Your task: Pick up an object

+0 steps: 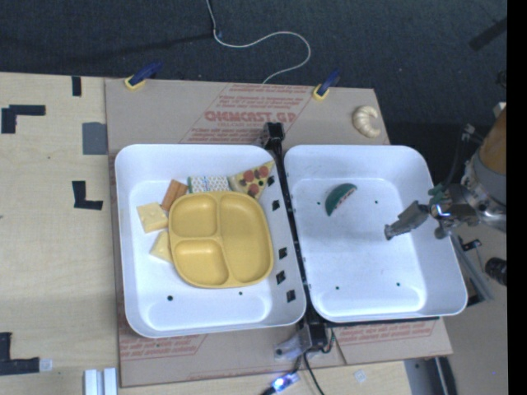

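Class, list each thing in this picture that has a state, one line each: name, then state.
Yellow divided plate: upright in the left bin, lying on flat food pieces.
Green piece: lying loose on the right bin's floor, untouched.
Pincer: over the right bin's right side, nothing seen between its fingers.
Pizza slice piece: flat, beside the plate's upper edge.

left bin (132, 220): smooth white plastic, faint sheen
right bin (370, 295): same smooth white plastic
divided plate (221, 239): yellow plastic, smooth, softly glossy
green piece (339, 197): looks like plastic, smooth
board under the bins (239, 113): brown cardboard, matt, printed in red
bench top (49, 245): pale wood look, matt
floor beyond (99, 15): dark, rough, carpet-like
gripper (403, 225): grey metal look, dull
cable (263, 44): thin, white, smooth
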Robot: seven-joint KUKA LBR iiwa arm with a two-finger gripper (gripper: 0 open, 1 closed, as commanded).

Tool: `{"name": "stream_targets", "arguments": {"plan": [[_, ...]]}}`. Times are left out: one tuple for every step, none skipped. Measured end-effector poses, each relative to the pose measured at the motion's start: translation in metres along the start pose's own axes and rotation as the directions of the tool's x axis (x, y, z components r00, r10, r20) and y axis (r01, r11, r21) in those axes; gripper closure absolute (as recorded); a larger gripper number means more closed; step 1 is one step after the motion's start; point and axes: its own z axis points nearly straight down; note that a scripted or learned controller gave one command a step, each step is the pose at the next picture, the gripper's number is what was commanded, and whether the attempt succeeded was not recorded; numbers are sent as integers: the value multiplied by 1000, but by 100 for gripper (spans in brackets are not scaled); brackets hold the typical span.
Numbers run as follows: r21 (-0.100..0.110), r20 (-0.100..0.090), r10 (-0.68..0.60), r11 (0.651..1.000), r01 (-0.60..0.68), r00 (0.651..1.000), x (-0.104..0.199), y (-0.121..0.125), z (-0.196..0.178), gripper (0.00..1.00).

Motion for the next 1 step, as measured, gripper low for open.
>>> {"name": "stream_targets", "arguments": {"plan": [[-8, 2, -3, 1000, 3, 1000, 0, 1, -4, 0]]}}
